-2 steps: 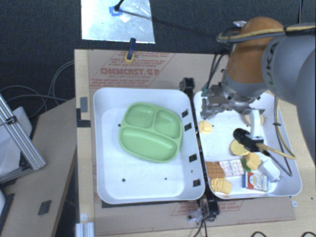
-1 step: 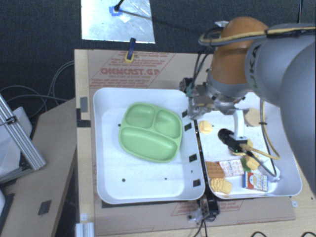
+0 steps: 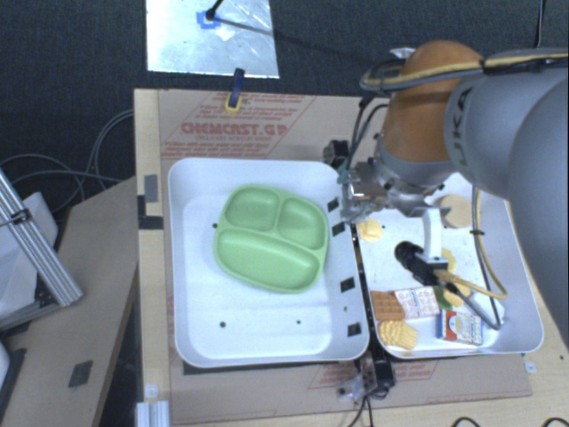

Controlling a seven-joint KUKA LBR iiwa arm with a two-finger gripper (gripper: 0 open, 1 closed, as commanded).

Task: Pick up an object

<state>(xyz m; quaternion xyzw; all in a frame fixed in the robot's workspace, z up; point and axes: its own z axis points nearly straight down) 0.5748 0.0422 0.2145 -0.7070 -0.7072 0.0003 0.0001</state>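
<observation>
Dark carpet [image 3: 62,69] surrounds the cardboard-covered bench [image 3: 240,124]; a shiny sheet [image 3: 191,29] lies beyond.

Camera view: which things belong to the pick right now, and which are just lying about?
Job, likely: gripper at right bin's left wall; yellow piece beside it; crackers; small carton.
Lying about: green divided plate in left bin; silver sheet beyond the bench.

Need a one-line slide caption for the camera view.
Gripper hangs over the cluttered right bin, near the divider; a green divided plate lies in the left bin.
</observation>
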